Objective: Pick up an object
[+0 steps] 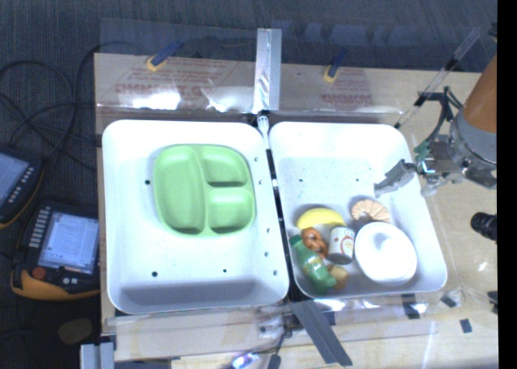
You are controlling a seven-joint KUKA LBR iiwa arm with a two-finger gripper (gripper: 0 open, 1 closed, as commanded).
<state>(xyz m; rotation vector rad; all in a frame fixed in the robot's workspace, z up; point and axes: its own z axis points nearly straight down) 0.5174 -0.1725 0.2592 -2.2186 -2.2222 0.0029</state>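
Note:
The right bin (339,149) holds a cluster at its front: a white bowl (386,251), a yellow rounded object (321,218), a pink-and-tan piece (371,210), a small white can with a red label (342,242), a green bottle (317,272) and a small orange-brown toy (313,240). My gripper (396,176) hangs over the bin's right side, just up and right of the pink-and-tan piece. Nothing shows in its grasp. The arm's wrist (464,153) sits beyond the bin's right rim.
The left bin (129,278) carries a green divided plate (204,187). A metal post (266,69) rises behind the wall between the bins. Cables and a handheld screen (65,242) lie off the bench to the left.

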